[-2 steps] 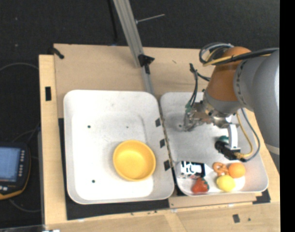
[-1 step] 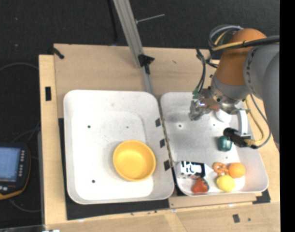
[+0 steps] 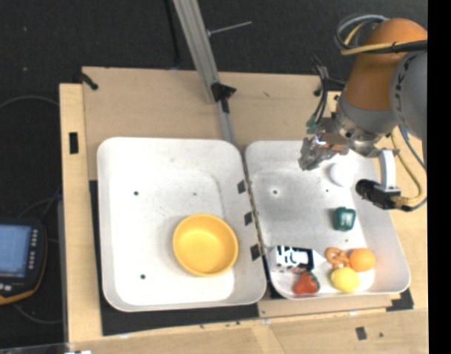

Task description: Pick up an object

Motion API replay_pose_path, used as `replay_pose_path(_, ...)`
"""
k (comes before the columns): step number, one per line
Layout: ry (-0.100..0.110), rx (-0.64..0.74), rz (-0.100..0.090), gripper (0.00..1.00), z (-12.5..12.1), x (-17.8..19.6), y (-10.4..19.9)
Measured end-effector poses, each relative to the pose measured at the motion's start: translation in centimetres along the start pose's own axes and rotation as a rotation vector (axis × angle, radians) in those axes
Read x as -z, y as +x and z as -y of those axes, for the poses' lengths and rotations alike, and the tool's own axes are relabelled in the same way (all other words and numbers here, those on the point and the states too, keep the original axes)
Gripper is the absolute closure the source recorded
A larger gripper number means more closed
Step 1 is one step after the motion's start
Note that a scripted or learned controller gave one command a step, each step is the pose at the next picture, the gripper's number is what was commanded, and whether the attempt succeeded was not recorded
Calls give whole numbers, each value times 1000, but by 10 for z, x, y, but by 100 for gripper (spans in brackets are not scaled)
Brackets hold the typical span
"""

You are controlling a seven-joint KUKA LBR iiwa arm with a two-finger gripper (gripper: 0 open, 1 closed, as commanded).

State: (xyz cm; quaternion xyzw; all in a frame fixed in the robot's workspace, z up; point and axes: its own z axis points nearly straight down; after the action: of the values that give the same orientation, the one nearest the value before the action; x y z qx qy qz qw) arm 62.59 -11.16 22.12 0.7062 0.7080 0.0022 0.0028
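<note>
Site: robot lab or test cell | evidence: plywood bench (image 3: 166, 105) on dark floor, two white bins (image 3: 136, 168) centre frame | metal camera mast (image 3: 199, 43) rose at top | teach pendant (image 3: 15, 260) with lit screen lay lower left | loose cables at left.

A bowl (image 3: 204, 244) sits in the left bin (image 3: 136, 168); fruit (image 3: 347, 268) (clustered together) lies along the right bin's (image 3: 284, 175) near edge.

A handheld control pendant (image 3: 11, 260) with a lit screen rests left of the wooden bench (image 3: 159, 102); a grey metal rail (image 3: 199, 46) slants across its top.
</note>
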Motion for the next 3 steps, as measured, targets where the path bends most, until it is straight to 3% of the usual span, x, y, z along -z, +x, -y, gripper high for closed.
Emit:
replay_pose_path(2,8,4,-2,100,20,-6,105)
replay_pose_path(3,5,5,-3,100,18,6,149)
